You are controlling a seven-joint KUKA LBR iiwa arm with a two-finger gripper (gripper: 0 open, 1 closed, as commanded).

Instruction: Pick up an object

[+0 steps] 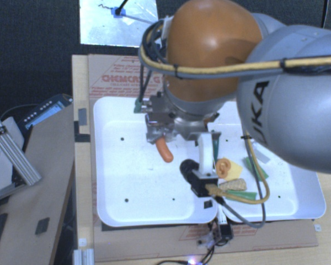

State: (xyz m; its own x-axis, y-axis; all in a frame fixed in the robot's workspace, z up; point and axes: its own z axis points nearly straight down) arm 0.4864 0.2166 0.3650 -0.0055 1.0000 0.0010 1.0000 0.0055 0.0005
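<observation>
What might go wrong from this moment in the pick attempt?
1. The orange carrot-like piece lies at the pincer assembly's edge; a grasp there may slip.
2. The loose yellow cable hangs over the toys near the bin divider and might snag or drag them.

Grey arm (298,93) w/ orange band (212,43), yellow cable (231,68).

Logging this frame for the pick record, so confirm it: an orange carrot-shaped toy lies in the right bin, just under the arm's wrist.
Not quite. The camera view shows the orange carrot-shaped toy lying in the left bin, not the right one. The rest holds: it sits just under the arm's wrist.
</observation>
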